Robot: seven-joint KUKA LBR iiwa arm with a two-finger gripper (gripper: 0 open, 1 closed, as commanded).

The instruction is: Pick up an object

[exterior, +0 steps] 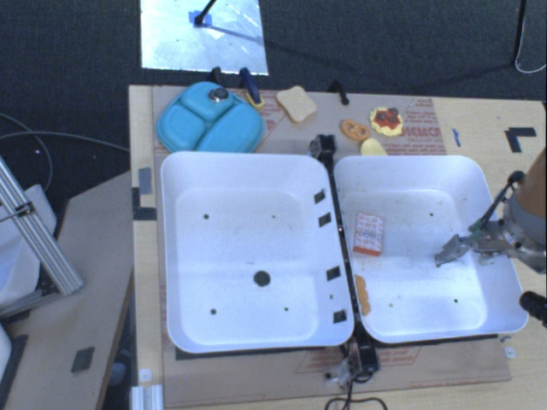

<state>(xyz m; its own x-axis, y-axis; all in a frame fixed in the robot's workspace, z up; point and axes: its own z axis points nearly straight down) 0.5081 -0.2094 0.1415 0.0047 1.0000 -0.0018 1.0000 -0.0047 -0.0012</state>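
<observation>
**benchwatcher:** Setup here is a tan bench (pixel 145 314) on dark carpet, with two shallow white bins side by side. There's a shiny sheet (pixel 203 22) lying on the floor past the far edge. The left bin (pixel 192 314) has just a small dark disc (pixel 261 278) near the middle of its floor.

**gripfan22:** And the right bin (pixel 461 178)? Where's the stuff to grab?

**benchwatcher:** A small white and red box (pixel 368 233) lies flat toward that bin's left side. An orange piece (pixel 361 294) sits right against the left wall, nearer the front. The gripper (pixel 448 254) is low inside the right bin, over toward its right side, well apart from the box. The arm comes in over the right rim.

**gripfan22:** Claw open or closed?

**benchwatcher:** Honestly can't tell, it's a grey blur at that angle. Nothing visible between the tips though.

**gripfan22:** What's the junk behind the bins?

**benchwatcher:** A blue divided tray (pixel 210 120) on the far left. Then there's a toy bread slice (pixel 297 103), a pretzel thing (pixel 354 130), a yellow piece (pixel 373 147) touching the right bin's far rim, and a little round pizza-looking toy (pixel 386 120).
</observation>
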